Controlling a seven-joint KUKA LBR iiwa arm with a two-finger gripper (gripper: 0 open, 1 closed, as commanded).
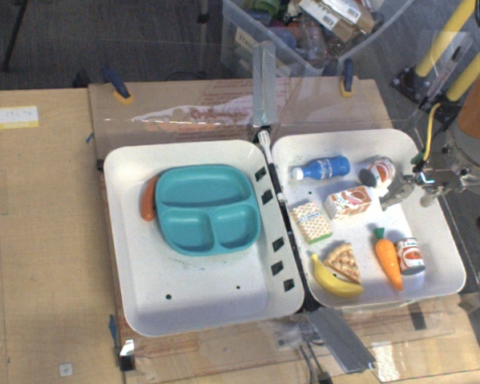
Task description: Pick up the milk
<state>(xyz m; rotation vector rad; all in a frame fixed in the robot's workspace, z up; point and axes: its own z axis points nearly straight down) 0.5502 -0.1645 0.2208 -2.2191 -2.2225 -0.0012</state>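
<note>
The milk [349,201] is a small red and white carton lying on its side in the middle of the right bin [443,241]. My gripper [394,193] hangs just to the right of the carton, above the bin floor, next to a red and white can [379,173]. Nothing shows between it and the carton.
The right bin also holds a blue bottle [321,169], a cracker box [311,221], a banana [334,279], a pizza slice [342,261], a carrot [388,262] and a second can [409,256]. A teal divided plate [206,208] and a sausage [148,202] lie in the left bin.
</note>
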